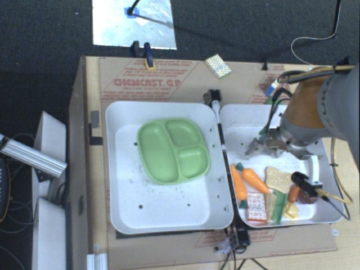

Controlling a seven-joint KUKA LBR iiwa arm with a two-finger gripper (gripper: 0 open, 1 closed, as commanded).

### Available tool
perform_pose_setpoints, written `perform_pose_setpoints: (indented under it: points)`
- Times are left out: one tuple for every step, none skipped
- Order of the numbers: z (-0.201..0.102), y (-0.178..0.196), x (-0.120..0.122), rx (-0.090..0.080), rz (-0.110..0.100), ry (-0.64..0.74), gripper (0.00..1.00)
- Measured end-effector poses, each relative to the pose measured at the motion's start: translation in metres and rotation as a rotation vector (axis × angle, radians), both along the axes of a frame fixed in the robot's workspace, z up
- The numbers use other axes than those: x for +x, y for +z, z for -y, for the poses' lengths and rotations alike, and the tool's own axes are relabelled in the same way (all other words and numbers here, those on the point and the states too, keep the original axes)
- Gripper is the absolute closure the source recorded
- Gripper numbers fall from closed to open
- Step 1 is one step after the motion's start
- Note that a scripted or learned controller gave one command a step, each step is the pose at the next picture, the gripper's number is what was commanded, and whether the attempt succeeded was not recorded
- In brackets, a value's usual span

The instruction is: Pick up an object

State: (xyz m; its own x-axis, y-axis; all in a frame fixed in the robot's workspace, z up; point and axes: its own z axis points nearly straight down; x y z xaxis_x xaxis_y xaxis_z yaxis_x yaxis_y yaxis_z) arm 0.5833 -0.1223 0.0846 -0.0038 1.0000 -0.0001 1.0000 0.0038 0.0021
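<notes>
My gripper (pixel 262 145) hangs low over the upper middle of the right bin (pixel 242 117), above bare white floor. The toys lie in that bin's lower half, just below and to the right of the gripper. Two orange carrots lie side by side, one (pixel 253 178) nearer the gripper and one (pixel 239 188) by the bin's left wall. A tan toast slice (pixel 277 179) sits right of them. Below are a red and white box (pixel 256 207), a green piece (pixel 278 206) and a yellow piece (pixel 291 210). A dark brown item (pixel 304 189) lies at the right.
The left bin (pixel 115 151) holds a green divided plate (pixel 172 149). A dark rail (pixel 221 145) runs between the bins. The grey and orange arm (pixel 315 108) covers the right bin's upper right. A yellow cable (pixel 333 196) trails over its right rim. A small patterned card (pixel 217 66) lies behind.
</notes>
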Motion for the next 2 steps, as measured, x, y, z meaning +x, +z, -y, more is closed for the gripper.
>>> perform_pose_setpoints:
  points:
    - [-0.023, 0.002, -0.059, -0.01, 0.011, -0.008, 0.0]
    - [-0.103, 0.1, -0.089, 0.001, 0.002, 0.0, 0.0]
